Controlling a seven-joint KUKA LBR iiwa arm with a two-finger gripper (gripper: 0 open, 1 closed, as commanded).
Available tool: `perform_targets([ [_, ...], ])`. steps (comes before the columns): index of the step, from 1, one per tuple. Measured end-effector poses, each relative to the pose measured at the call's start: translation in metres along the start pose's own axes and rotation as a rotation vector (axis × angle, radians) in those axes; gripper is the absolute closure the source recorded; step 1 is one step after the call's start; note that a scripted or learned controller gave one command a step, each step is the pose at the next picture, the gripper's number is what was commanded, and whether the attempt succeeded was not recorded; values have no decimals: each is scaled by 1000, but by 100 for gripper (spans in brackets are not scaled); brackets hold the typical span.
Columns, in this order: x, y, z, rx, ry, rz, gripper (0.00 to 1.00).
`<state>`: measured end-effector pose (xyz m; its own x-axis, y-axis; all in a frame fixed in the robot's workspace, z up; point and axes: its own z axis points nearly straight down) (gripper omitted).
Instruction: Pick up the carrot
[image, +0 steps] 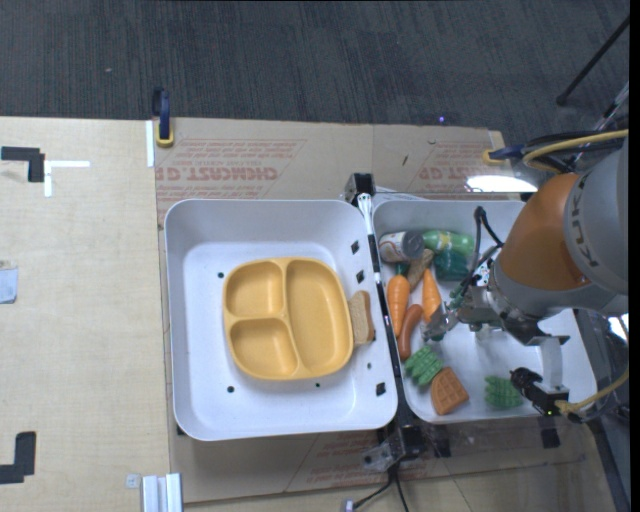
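Observation:
Three orange carrots lie at the left side of the right bin (560, 405): one (397, 300) against the left wall, a thinner one (431, 293) just to its right, and a darker one (409, 331) below them. My gripper (440, 320) reaches in from the right and is low over the bin. Its tip is right beside the lower end of the thinner carrot. No carrot is visibly lifted.
The right bin also holds a green bottle (447, 246), a grey-white item (400, 243), a green leafy piece (423, 364), an orange wedge (448, 391) and a small green piece (503, 392). In the left bin (190, 300) are a yellow divided plate (288, 318) and a bread slice (361, 318).

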<state>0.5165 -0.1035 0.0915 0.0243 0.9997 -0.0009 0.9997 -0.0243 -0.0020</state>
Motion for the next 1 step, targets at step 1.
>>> perform_targets([
  [1, -9, 48, 0, 2, -1, 508, 0],
])
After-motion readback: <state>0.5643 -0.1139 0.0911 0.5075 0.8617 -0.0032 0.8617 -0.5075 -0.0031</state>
